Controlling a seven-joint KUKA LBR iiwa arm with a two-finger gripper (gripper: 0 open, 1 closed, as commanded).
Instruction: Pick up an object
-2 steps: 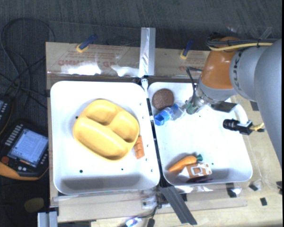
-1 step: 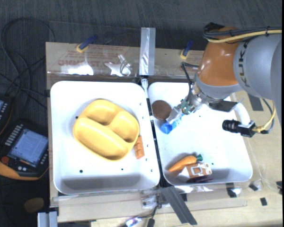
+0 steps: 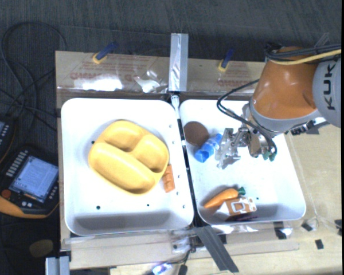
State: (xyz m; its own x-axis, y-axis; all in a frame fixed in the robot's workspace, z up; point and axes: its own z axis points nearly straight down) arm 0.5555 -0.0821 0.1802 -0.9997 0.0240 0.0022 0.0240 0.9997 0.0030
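Right bin (image 3: 286, 176), front edge: carrot (image 3: 221, 198) lies with its long axis left-right, just beside a small carton (image 3: 241, 207). Farther back, gripper (image 3: 228, 153) hangs over the bin; jaw state: cannot tell. Blue bottle (image 3: 207, 149), likeliest pick, lies just to its left, brown ball (image 3: 195, 133) behind

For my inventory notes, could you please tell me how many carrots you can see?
2: one carrot lies near the front of the right bin, another carrot sits in the left bin beside the yellow bread, perhaps partly hidden.
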